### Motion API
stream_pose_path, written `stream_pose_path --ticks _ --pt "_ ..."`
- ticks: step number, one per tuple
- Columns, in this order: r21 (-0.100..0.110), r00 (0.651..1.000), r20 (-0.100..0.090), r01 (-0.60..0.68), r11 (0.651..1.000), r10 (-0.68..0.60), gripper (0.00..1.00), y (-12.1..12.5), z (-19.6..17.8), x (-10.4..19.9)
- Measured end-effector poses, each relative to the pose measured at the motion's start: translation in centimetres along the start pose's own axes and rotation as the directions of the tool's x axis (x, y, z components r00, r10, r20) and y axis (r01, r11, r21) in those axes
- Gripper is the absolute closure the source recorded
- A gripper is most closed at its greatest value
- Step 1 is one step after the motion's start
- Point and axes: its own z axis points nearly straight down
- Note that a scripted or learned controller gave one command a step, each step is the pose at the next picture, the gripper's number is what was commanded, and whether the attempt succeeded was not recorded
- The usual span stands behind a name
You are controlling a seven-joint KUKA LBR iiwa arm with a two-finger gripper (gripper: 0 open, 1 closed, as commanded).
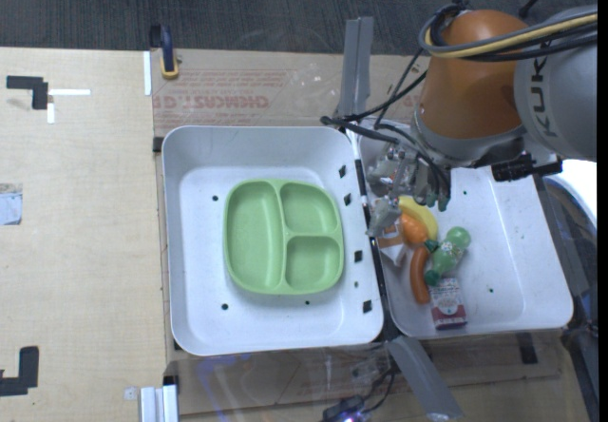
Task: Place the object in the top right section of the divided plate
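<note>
Fingers' state — impossible to tell, gripper (397, 184) low at right bin's (513, 258) left edge. Just below and beside: banana (421, 217), carrot (419, 276), green bottle (446, 252) — none visibly clamped. Plate (283, 238) bare in left bin (190, 249).

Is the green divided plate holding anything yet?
Empty. All three sections of the green divided plate show bare green; the toy foods lie in the right bin.
</note>
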Motion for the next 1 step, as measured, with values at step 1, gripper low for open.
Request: stream_pose_path --ticks 1 --pt "-0.001 1.0 0.003 -0.003 1.0 0.003 1.0 -0.03 -0.99 -0.1"
